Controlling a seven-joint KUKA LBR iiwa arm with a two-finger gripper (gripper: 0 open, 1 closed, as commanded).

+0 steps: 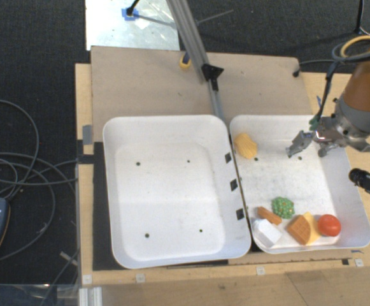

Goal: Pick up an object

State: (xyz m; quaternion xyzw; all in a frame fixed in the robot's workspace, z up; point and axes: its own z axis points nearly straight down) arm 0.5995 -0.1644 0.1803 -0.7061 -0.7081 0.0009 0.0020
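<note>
Nearest the camera, in the right white bin (pixel 356 234), a small white block (pixel 267 232), orange wedge (pixel 301 229) and smooth red ball (pixel 329 224) are clustered; all are judged light, the ball slippery. Farther right, the gripper (pixel 297 148) hangs nearest a lumpy yellow toy (pixel 246 146) by the divider, best pinched across its width; whether the jaws are parted cannot be told.

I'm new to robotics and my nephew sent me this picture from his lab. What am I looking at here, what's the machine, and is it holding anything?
This is one camera fixed above a workbench, looking down at a slant. The machine is a grey robot arm with an orange band, reaching in from the right. Its two-finger gripper hangs over the right white bin with nothing between its fingers. Toy foods lie in that bin: a yellow piece near the top left corner, and along the bottom edge a green piece, an orange stick, a white block, a waffle-like wedge and a red tomato. The left white bin sits beside it.
</note>
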